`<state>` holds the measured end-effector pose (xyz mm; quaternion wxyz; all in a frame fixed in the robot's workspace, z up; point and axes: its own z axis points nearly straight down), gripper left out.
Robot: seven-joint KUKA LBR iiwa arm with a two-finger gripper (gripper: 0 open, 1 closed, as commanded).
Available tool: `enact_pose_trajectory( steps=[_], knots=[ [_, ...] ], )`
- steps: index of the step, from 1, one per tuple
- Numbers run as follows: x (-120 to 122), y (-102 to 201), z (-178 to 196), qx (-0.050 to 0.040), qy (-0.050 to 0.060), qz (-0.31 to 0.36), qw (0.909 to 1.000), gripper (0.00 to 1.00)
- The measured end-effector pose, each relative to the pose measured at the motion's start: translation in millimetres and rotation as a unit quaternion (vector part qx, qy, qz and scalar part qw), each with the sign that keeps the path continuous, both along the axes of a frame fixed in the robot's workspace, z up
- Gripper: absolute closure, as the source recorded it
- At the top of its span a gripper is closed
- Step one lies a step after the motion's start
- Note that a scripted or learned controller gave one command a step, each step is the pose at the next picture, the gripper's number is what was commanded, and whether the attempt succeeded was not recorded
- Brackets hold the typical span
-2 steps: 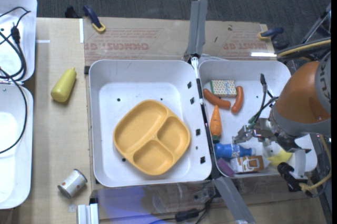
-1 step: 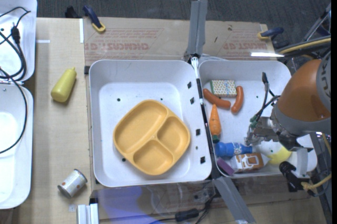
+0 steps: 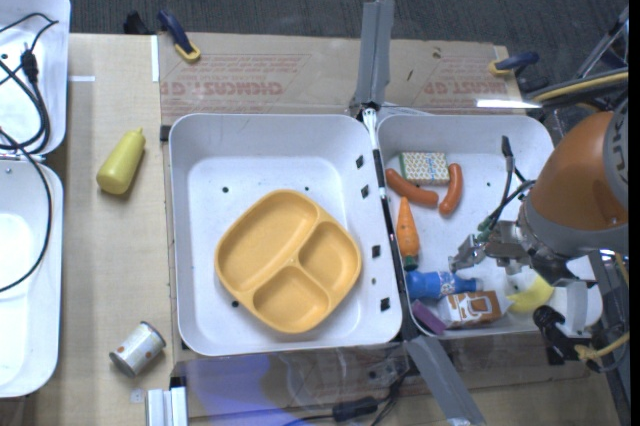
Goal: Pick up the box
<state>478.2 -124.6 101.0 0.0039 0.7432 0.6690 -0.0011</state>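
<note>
Bench with two white bins; right bin (image 3: 520, 139) is cluttered — the box (image 3: 472, 309) lies at its front edge beside a blue bottle (image 3: 430, 285). Gripper (image 3: 478, 249) hovers just behind it, fingers spread, nothing held — should descend straight, straddle the box, avoid the bottle.

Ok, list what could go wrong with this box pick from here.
Crowding: the gripper hangs over the right bin, where the box lies tight against a blue bottle and a yellow toy, so it may snag a neighbour.
The box sits near the bin's front wall, leaving little finger room.
</note>
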Motion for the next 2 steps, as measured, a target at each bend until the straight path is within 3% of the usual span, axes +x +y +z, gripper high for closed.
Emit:
enact_pose_trajectory(
  steps=[1,2],
  knots=[
    [-0.4,31.5,-9.9,0.0034,0.002,-0.023,0.9997,0.00],
    [-0.5,30.2,-1.7,0.0031,0.003,-0.024,0.9997,1.00]
  ],
)
